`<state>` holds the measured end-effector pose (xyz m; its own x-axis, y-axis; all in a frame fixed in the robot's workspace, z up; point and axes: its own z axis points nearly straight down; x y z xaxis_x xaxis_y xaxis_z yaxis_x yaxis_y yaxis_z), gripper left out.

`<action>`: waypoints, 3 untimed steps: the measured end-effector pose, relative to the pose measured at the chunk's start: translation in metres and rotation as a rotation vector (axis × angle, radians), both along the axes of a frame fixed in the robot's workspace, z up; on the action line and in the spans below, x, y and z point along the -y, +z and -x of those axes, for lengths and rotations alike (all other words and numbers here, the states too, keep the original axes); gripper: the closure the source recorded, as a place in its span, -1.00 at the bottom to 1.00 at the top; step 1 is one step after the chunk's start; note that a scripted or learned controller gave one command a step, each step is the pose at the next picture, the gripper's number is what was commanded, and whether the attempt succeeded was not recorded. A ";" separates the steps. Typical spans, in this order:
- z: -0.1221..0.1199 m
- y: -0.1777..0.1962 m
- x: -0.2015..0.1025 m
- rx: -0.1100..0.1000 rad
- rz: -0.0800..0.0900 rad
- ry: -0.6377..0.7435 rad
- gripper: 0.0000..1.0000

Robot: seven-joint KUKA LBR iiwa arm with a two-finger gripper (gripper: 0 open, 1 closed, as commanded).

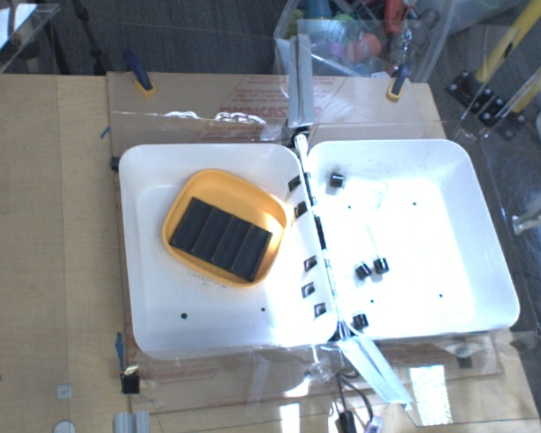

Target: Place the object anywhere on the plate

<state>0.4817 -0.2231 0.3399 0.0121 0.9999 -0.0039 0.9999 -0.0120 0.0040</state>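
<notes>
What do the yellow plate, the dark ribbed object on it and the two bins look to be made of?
Yellow plate: probably plastic, smooth with a soft sheen, with a moulded, rounded rim. Dark ribbed object: matte black, with four parallel segments and no glare; maybe rubber or foam, hard to tell. Left bin and right bin: glossy white, likely thin formed plastic, with rounded corners and bright reflections.

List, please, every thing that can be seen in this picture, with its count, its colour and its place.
bins: two, white, side by side on the bench
plate: one, yellow, in the left bin
ridged block: one, black, lying on the plate
small clips: several, black, in the right bin and along the divider between the bins
clear tub: one, holding coloured items, behind the bins
clamps: two, blue and orange, at the bench's back edge
</notes>
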 end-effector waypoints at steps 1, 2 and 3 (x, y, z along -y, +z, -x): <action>-0.001 0.011 0.000 0.004 0.002 0.001 1.00; -0.001 0.010 0.000 0.003 0.002 0.001 -1.00; -0.002 0.021 0.000 0.007 0.005 0.002 1.00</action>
<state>0.4841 -0.2234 0.3608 0.0102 0.9999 -0.0088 0.9999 -0.0101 0.0113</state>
